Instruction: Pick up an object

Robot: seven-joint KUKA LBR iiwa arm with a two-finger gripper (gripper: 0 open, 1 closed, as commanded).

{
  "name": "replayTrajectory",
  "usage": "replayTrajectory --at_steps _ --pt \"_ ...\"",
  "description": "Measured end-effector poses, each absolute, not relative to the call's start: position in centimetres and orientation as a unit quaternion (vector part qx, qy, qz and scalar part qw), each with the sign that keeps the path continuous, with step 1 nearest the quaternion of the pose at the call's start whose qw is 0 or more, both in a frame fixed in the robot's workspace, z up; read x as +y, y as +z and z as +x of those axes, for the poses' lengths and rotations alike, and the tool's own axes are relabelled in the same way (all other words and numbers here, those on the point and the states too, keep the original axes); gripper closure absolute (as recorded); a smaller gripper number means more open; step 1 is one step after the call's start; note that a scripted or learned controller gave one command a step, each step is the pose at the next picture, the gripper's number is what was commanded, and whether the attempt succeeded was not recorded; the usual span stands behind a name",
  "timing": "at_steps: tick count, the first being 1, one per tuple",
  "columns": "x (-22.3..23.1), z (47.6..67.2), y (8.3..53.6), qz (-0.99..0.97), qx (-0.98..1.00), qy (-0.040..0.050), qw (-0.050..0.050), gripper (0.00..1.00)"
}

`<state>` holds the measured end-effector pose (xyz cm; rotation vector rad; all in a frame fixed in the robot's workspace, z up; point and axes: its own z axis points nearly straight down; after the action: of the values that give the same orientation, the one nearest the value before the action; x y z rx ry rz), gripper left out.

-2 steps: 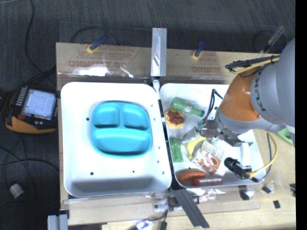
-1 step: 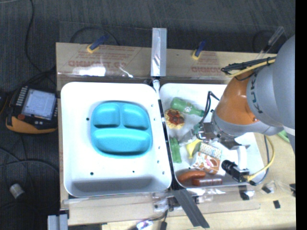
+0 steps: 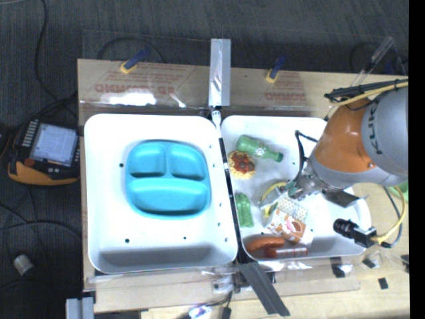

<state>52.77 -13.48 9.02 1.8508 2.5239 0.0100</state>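
My gripper (image 3: pixel 292 193) reaches into the right bin (image 3: pixel 299 126) from the right, low over the middle of its clutter. It hangs just above a white and red snack packet (image 3: pixel 288 222) and beside a yellow banana-like piece (image 3: pixel 271 191). A green bottle (image 3: pixel 259 149) lies at the bin's back. A round yellow and red toy (image 3: pixel 242 164) sits left of it. A green slab (image 3: pixel 244 209) rests by the left wall, and a red sausage (image 3: pixel 267 245) lies along the front wall.
The left bin (image 3: pixel 106 244) holds a blue divided plate (image 3: pixel 168 177). A clear upright divider (image 3: pixel 220 78) stands behind the two bins. A handheld device (image 3: pixel 45 151) lies off the bench at far left.
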Motion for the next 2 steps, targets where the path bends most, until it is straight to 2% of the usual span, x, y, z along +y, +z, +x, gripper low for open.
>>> replayTrajectory --at_steps 1,2 --pt "-13.3 52.9 10.0 0.591 0.807 0.0051 0.005 1.00" --pt "-5.5 55.3 18.3 0.626 0.780 -0.0008 -0.001 1.00"
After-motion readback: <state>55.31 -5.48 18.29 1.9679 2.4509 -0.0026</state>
